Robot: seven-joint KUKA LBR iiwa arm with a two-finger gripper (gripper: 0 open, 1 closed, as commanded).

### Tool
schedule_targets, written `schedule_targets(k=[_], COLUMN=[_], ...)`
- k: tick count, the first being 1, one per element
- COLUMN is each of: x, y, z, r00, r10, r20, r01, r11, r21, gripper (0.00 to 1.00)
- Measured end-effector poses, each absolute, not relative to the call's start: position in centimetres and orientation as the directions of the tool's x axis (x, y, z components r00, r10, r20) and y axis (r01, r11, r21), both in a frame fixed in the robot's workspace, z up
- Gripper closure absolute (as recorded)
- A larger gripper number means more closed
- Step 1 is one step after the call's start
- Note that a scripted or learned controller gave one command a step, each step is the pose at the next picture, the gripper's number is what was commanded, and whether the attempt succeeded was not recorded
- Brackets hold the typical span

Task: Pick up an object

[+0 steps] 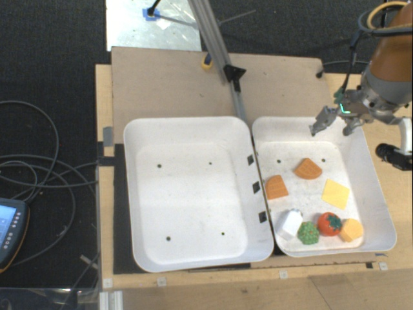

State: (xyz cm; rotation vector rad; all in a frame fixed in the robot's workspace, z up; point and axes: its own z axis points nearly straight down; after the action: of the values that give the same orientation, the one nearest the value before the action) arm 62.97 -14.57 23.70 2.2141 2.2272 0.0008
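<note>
Two white bins sit side by side on the bench, and everything I could pick is in the right bin [371, 173]. My gripper [335, 123] hangs over that bin's far edge, toward its right corner, with both fingers spread apart and nothing between them; one fingertip [317, 128] points left and down, the other sits just right of it.

Below me, toward the near side, lie the objects. An orange wedge [308, 169] is closest to my fingers, roughly in the bin's middle. Left of it and a bit nearer, an orange block [277, 187] rests close to the bin's left wall. A flat yellow square [335, 194] lies right of those two. Along the near edge sits a cluster: a white block [290, 223] at the left, a green knobbly piece [308, 233] touching or just beside it, a red strawberry-like piece [329, 224] just right of that, and a small orange-yellow block [351, 230] at the right end.

The left bin [139, 173] shows just its white floor with a few dark dots. My grey arm with its orange band [392, 57] comes in from the right.
</note>
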Motion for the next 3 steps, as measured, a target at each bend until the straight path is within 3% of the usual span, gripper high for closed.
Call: schedule_targets(k=[2,3], x=[62.7,62.7], y=[-15.8,-15.7], z=[12.0,8.9], r00=[-0.001,-0.002], r10=[1.000,1.000], r20=[0.001,0.001], r01=[1.000,1.000], r11=[0.001,0.002], r21=[-0.005,-0.002], gripper=[0.00,0.00])
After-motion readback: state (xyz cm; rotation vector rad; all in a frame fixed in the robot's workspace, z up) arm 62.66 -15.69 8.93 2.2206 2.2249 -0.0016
